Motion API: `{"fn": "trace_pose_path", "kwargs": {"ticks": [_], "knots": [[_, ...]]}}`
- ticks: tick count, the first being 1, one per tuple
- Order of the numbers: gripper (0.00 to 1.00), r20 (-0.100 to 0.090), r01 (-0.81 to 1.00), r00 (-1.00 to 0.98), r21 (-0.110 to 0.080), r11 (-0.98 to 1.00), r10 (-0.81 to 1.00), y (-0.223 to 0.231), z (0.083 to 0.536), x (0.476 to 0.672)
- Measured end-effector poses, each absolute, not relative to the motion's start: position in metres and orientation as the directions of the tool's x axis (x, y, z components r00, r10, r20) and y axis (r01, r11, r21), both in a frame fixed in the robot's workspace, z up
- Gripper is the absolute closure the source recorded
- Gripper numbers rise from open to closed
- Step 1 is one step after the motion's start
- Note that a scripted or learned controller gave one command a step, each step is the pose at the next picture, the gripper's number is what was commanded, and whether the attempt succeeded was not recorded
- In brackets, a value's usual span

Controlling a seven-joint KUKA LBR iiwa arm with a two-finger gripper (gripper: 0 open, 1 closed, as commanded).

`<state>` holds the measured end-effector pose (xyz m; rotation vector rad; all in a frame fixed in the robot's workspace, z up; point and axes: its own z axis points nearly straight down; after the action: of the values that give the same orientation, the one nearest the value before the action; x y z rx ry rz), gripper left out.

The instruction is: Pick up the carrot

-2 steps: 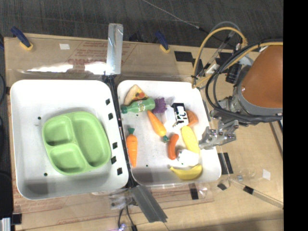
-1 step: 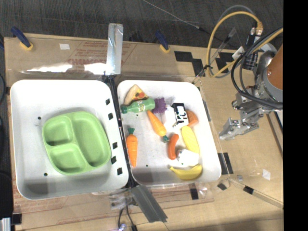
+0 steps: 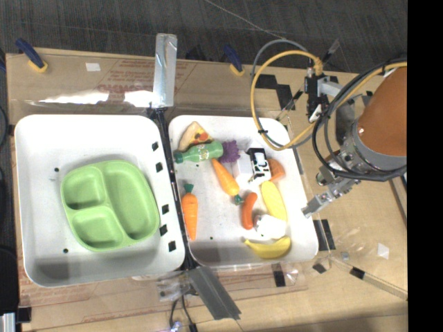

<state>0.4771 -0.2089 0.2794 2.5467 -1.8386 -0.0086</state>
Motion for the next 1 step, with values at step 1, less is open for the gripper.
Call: {"fn": "trace_pose_path", "kwargs": {"ticks": [1], "knots": [[1.0,-0.001,-0.802,0.597,0.0,-0.597,-0.802,-0.202,0.2733,0.4779]]}}
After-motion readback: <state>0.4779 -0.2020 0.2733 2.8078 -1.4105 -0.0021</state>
